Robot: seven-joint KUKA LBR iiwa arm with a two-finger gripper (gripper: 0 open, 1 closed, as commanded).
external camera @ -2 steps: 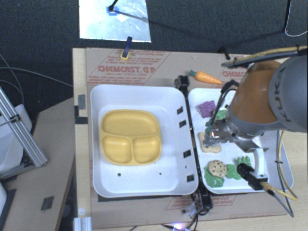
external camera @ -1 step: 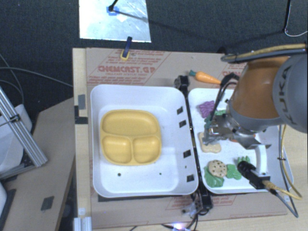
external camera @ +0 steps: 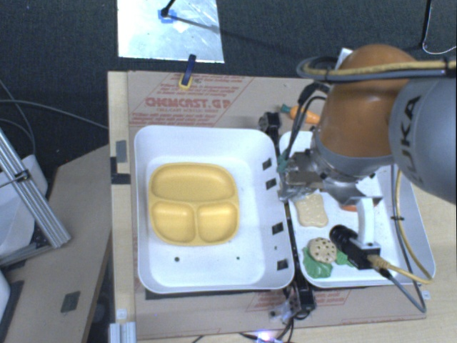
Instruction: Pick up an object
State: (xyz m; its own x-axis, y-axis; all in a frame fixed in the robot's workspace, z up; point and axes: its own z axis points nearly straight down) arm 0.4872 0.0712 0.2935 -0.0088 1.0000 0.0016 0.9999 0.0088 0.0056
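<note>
gripper (external camera: 300, 186) low over right bin (external camera: 421, 252) left edge, fingers hidden, can't tell grip; tan cracker (external camera: 311, 210) just below, near left wall, looks light, stiff, flat, brittle, pinch across narrow sides

A robotics lab or test bench. Two white bins (external camera: 268, 213) sit on a brown cardboard sheet (external camera: 193, 98); an aluminium frame rail (external camera: 32, 199) stands left of the bins, loose cables (external camera: 50, 109) trail beyond it, and dark carpet (external camera: 57, 27) lies behind.
</note>
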